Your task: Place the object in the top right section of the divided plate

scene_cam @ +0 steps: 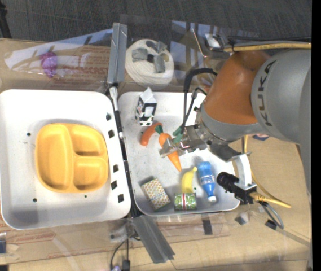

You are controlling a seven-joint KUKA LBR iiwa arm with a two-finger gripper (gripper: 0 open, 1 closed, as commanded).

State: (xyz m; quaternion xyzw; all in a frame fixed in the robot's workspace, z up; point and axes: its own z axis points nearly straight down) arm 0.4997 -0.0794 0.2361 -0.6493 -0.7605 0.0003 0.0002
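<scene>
A yellow divided plate (73, 154) lies in the left white bin (13, 151), with one long section on its left and two smaller ones on its right. My gripper (170, 146) is low in the right bin (131, 168), directly over the middle of an orange carrot (175, 161) with a green top. The carrot's tip pokes out below the gripper, towards the bin's front. The gripper body hides the carrot's middle. A short red-orange piece (146, 136) lies just left of the gripper.
The right bin also holds a black-and-white milk carton (145, 107) at the back, a banana (188, 180), a blue bottle (207, 179), a green can (185, 201) and a patterned box (155, 192) at the front. A white coil (149, 61) sits behind the bins.
</scene>
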